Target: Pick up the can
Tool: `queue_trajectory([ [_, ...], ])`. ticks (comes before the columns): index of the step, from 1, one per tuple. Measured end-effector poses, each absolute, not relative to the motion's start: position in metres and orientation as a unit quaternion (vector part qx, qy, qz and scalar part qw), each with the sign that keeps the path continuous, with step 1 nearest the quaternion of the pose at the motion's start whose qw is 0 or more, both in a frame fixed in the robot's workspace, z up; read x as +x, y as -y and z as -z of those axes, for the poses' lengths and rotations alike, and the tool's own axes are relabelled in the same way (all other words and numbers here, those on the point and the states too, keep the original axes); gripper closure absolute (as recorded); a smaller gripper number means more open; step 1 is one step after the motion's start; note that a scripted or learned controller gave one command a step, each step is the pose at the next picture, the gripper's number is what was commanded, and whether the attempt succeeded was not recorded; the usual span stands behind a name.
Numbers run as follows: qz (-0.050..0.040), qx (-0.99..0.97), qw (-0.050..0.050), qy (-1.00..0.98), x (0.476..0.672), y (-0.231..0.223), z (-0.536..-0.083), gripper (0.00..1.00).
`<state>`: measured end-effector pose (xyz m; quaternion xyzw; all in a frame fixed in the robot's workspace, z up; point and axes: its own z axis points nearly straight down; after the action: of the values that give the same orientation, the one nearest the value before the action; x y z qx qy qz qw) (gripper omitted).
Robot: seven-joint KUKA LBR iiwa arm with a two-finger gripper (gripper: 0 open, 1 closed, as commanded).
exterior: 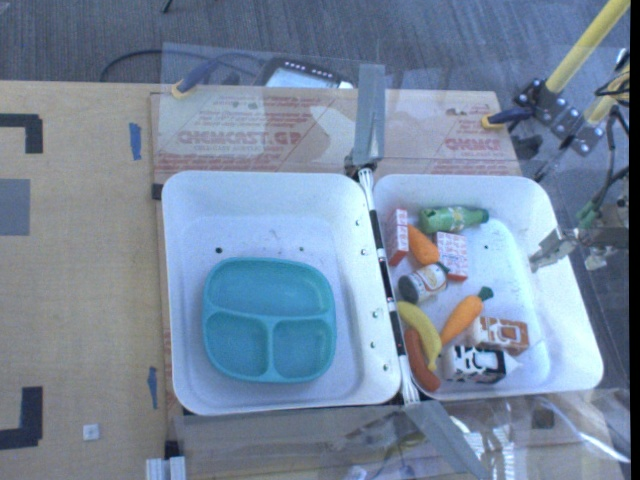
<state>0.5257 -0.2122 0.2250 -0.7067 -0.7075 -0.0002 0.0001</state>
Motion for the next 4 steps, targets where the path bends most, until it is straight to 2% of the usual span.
queue_trajectory([
  [1,0.0009,-0.631,-0.001,0.776,0.518,0.142,-0.090,0.00],
  [2,0.0027,-0.678,-0.002,0.735,0.515,0.188,-0.087,0.00],
  [3,0.0085,-0.682,0.007,0.732,0.547,0.208,-0.089,0.00],
  [4,0.0084,-0.718,0.005,0.696,0.597,0.206,-0.089,0.00],
])
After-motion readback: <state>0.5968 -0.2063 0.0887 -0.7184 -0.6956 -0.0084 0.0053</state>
